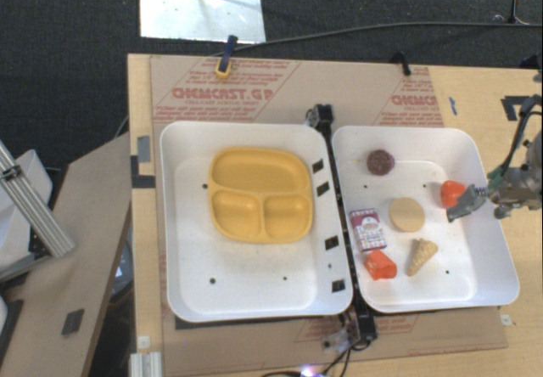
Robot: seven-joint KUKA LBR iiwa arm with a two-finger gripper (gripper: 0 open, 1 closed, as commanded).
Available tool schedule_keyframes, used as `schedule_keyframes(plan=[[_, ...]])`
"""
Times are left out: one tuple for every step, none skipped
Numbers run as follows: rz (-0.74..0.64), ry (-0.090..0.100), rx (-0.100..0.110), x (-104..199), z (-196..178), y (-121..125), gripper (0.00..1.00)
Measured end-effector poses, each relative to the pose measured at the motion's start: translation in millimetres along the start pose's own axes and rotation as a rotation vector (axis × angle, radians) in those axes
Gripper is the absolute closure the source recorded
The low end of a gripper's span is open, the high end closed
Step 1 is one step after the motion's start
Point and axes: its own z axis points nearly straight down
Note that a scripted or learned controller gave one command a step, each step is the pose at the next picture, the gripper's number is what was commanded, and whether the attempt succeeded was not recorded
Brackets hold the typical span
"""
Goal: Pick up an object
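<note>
Objects for picking lie in the right white shallow bin [488, 269]: a dark red round disc [380, 162], a beige round disc [406, 215], a tan cone [421, 256], a small red patterned box [367, 229], an orange-red block [381, 265] and an orange piece [453, 193]. The gripper [472, 201] hangs at this bin's right side, just beside the orange piece; how wide it stands I cannot tell. The left white bin [191, 282] carries a yellow plastic divided tray [259, 195].

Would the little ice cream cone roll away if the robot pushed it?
Probably in a curve: the cone lies on its side on the right bin, and tapered shapes tend to circle. It looks small and likely light, so a nudge may just slide it.
</note>
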Motion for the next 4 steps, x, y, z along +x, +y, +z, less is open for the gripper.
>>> schedule_keyframes(plan=[[-0.004, -0.003, -0.011, 1, -6, 2, 0.00], [-0.001, -0.002, -0.007, -9, 46, 8, 0.00], [-0.001, -0.001, -0.008, -8, 89, 5, 0.00], [-0.001, -0.001, -0.006, -10, 151, 3, 0.00]])
